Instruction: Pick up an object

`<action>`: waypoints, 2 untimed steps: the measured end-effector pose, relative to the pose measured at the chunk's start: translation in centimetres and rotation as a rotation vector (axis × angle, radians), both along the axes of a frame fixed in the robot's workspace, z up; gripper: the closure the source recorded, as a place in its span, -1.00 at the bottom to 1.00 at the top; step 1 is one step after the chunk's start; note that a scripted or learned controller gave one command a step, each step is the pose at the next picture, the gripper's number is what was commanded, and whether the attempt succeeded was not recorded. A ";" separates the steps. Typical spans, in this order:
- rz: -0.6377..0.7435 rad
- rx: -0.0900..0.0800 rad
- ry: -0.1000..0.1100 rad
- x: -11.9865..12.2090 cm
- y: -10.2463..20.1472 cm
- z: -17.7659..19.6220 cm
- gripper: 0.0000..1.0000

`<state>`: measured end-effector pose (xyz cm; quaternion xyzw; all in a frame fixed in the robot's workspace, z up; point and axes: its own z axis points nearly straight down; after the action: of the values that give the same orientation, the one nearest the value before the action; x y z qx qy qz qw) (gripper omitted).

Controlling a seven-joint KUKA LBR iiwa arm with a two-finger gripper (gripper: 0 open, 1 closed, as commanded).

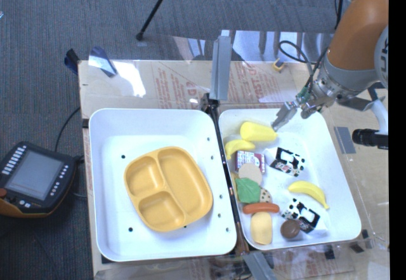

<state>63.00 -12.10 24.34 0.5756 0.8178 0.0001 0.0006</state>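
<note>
You're in the approach step here: the gripper [280, 122] hangs over the back of the right bin [339, 171], right at the edge of the yellow wedge-shaped toy [259, 131], and nothing is between its tips yet. Honestly I can't tell from this angle whether it's open or closed, it's just a thin grey shape at this size. That yellow piece looks like the likeliest target, so the next move calls for coming down squarely over it and closing across its narrow side. Watch the crowding: a small banana [237, 146] sits just beside it toward the divider, and a red-and-white packet [250, 159] lies right below that, so a sloppy descent could bump either. Further forward you've got a black-and-white cow-print block [287, 162], another banana [309, 192], a green leafy piece [248, 190], a hot dog [261, 207] and a brown ball [290, 229], all well clear of the gripper. The left bin [111, 145] holds a yellow divided plate [168, 188], not in your way.
</note>
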 end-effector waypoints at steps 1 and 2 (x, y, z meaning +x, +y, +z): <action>0.114 0.002 0.007 -1.5 -2.4 -5.8 -1.00; 0.235 0.004 0.008 1.3 0.1 -12.8 -1.00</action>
<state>64.30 -12.02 11.51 0.4756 0.8796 -0.0006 -0.0036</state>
